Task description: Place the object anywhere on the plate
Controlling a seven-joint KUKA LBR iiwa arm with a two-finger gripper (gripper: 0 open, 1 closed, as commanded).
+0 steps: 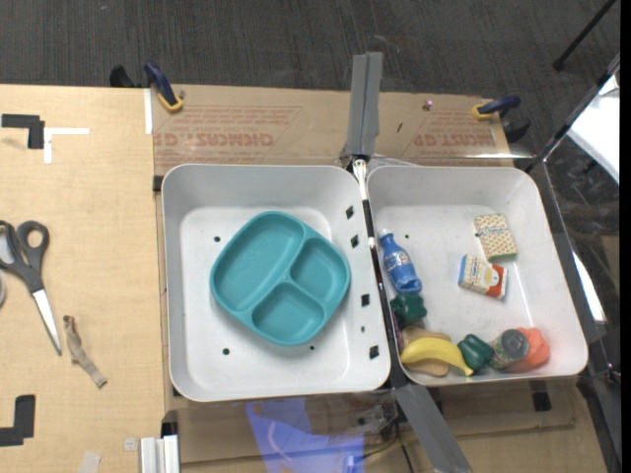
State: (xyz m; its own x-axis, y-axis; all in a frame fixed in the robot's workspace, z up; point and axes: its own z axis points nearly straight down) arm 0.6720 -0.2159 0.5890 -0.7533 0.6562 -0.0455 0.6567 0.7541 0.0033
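Pincer: state cannot be told. Teal plate (281,279), three compartments, lies in left bin (192,363). Candidate objects all in right bin (444,215): blue bottle (398,264) against the dividing wall, banana (436,355) at near wall, two small cartons (483,276) toward far right

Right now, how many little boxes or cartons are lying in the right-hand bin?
2. A yellow patterned box lies near the bin's back right, and a white and orange carton sits just in front of it. Nothing seems to hide another.
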